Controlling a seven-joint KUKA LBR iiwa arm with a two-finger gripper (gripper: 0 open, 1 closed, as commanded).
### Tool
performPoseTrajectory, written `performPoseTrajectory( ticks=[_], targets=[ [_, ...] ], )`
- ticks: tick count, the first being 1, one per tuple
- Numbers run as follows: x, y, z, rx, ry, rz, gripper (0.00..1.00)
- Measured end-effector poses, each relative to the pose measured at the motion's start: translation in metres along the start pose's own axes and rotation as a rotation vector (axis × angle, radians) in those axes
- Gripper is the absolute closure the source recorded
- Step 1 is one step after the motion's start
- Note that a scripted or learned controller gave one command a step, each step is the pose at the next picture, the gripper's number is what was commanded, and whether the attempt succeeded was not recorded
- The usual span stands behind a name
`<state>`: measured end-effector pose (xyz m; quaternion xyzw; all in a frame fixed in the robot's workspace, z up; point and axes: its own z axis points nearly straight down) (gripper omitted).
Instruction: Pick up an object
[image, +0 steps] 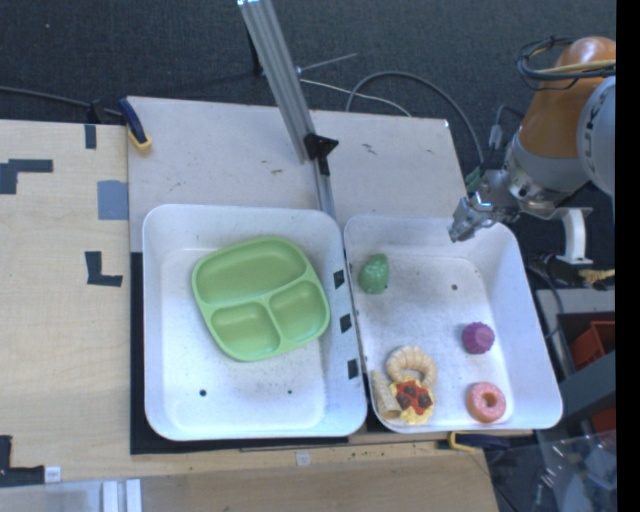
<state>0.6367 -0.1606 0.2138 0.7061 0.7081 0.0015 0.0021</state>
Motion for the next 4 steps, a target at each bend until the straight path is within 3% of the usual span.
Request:
performPoseTrajectory(
  ticks=[1,2,4],
  targets=[
    [0.001,0.001,-0.025,0.003,0.001,0.001,1.0],
    [0.053,-0.005,-0.033,0.006,0.002,-0.003,1.0],
    [0.158,-0.017,-0.01,0.008,0.002,-0.004,1.0]
  ],
)
